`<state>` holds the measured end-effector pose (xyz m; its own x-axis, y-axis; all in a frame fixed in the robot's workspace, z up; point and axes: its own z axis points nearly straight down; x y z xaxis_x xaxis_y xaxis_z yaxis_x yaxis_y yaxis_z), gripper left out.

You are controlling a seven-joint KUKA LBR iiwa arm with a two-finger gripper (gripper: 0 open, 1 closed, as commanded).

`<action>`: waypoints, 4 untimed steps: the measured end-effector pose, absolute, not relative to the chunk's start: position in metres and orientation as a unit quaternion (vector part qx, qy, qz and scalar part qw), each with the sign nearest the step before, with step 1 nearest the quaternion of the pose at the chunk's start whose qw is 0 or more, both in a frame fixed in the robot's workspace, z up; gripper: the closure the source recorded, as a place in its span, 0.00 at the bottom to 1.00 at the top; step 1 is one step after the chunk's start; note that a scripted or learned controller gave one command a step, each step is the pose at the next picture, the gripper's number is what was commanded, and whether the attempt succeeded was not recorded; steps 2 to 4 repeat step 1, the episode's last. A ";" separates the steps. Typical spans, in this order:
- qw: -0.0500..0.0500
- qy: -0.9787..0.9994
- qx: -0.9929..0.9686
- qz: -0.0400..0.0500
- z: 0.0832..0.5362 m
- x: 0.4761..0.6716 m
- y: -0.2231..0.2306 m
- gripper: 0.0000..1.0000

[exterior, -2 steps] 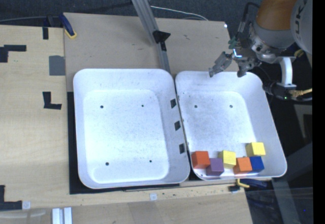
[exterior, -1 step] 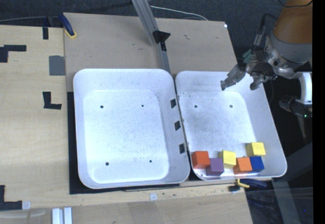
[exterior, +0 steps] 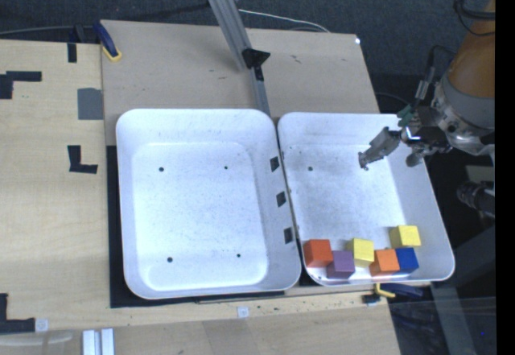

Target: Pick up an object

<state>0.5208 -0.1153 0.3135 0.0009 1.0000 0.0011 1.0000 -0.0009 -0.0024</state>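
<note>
Several small blocks lie along the near edge of the right bin point(exterior: 338, 184): an orange block point(exterior: 318, 251), a purple block point(exterior: 344, 263), a yellow block point(exterior: 363, 250), a second orange block point(exterior: 386, 262), a blue block point(exterior: 406, 259) and another yellow block point(exterior: 408, 235). My gripper point(exterior: 394, 156) hovers over the far right part of this bin, well behind the blocks. It is open, its fingers spread wide with nothing between them.
The left bin point(exterior: 193, 200) sits beside the right one, joined by a divider with black clips point(exterior: 281, 198). A slanted metal rail point(exterior: 225, 7) rises behind the bins. The arm's orange-banded wrist point(exterior: 475, 72) stands at the right edge.
</note>
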 end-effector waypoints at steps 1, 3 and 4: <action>0.001 -0.706 -0.708 0.001 0.308 0.505 -0.151 0.00; 0.001 -0.706 -0.708 0.001 0.308 0.505 -0.151 0.00; 0.001 -0.706 -0.708 0.001 0.308 0.505 -0.151 0.00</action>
